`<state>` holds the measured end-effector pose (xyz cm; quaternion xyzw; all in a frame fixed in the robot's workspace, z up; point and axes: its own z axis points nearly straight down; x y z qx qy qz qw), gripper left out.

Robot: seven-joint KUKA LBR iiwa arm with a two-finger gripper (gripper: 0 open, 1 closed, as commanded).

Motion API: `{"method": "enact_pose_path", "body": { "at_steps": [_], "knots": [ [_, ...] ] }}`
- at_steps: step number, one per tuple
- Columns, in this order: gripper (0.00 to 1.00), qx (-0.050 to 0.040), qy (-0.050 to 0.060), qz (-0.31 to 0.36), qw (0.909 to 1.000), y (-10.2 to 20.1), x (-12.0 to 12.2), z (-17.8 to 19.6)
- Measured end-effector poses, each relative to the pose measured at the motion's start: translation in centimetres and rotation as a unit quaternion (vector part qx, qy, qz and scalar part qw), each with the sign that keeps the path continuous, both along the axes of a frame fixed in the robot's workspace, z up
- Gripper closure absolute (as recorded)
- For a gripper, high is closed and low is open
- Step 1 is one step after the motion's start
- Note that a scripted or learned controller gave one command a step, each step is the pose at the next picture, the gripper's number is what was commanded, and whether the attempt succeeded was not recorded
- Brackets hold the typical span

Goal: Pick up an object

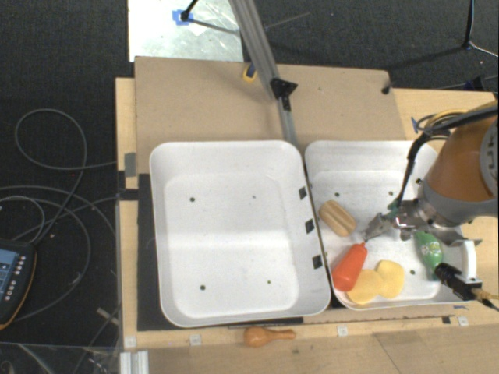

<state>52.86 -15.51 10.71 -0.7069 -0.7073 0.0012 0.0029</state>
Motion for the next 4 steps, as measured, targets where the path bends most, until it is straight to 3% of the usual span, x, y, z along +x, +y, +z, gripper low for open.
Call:
{"method": "enact_pose_path", "body": {
  "at_steps": [1,2,4],
  "knots": [
    [0.00,-0.0009,-0.002,0.000,1.0000,0.0,0.0,-1.7],
    [1.00,-0.0014,-0.005,0.000,1.0000,0.0,0.1,-0.6],
    [1.00,-0.0024,-0.006,0.001,1.0000,-1.5,0.0,9.4]
  ]
}}
